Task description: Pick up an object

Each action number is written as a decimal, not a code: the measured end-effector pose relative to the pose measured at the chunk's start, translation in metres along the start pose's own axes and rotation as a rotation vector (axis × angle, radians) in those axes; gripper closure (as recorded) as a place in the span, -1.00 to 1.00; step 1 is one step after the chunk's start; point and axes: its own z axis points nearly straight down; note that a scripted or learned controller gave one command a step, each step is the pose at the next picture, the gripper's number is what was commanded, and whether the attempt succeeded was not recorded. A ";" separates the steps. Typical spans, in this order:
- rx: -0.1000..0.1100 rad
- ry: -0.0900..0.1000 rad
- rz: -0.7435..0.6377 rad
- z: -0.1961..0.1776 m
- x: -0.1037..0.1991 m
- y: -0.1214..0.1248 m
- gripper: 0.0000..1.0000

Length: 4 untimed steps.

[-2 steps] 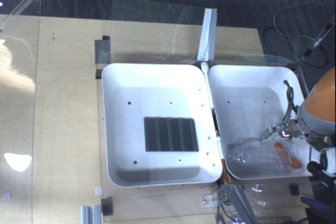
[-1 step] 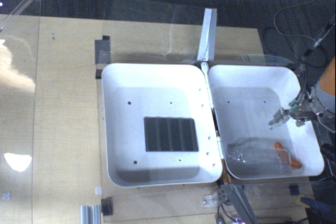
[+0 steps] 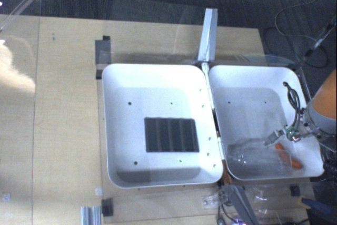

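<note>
Overhead slanted view of a wooden table [image 3: 58,129] carrying 2 shallow white bins set edge to edge. The left bin [image 3: 121,87] holds 1 dark ribbed rectangular pad [image 3: 171,135], lying flat near the middle of its floor. The right bin [image 3: 237,81] holds a clear plastic bottle [image 3: 258,156] lying on its side near the front wall, with a small orange object [image 3: 290,159] just beside it towards the front right corner. The arm [image 3: 325,105] enters from the right, its orange band above the wrist, and the pincer [image 3: 284,136] is low inside the right bin, close above the bottle and the orange object; the likely reason for this posture is an approach to 1 of these 2 candidates. Whether the pincer is spread or pressed together cannot be told at this resolution, and nothing is seen pinched between its fingers. A loose dark cable [image 3: 291,95] trails along the right bin's far right side.
</note>
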 end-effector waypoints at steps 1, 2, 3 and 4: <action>-0.005 -0.004 -0.021 0.021 0.008 0.004 -1.00; -0.015 -0.010 -0.022 0.008 0.008 0.008 1.00; -0.015 -0.010 -0.023 0.008 0.008 0.008 -1.00; -0.002 -0.002 -0.264 0.012 -0.011 0.038 -1.00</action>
